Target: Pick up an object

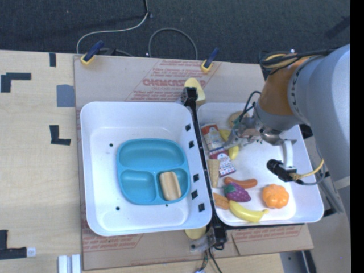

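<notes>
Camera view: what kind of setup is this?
Likely a robot-picking test bench: a grey arm over two clamped white bins, toy food like a banana, and black tape marks on the bench.

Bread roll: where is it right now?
The bread roll lies in the lower right compartment of the blue tray, inside the left bin, near the divider between the two bins.
</notes>
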You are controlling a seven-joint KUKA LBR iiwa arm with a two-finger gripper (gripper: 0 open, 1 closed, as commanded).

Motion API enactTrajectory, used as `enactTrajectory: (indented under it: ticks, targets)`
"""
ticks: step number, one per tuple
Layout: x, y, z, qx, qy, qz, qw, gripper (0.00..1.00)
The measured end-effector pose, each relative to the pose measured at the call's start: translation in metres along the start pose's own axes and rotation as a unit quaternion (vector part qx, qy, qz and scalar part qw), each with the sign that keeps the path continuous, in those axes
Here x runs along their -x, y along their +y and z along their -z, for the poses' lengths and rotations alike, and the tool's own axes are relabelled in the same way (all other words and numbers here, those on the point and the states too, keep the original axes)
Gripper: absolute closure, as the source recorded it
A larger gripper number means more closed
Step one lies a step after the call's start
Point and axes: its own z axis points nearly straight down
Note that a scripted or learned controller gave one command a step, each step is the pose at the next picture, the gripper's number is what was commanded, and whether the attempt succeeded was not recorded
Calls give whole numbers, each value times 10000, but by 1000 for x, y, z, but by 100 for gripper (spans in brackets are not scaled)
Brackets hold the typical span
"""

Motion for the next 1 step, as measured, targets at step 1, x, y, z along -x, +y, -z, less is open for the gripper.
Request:
enactTrajectory:
  ticks: [1]
  targets:
    - [-58,-59,105,-7,28,-10,10000,100]
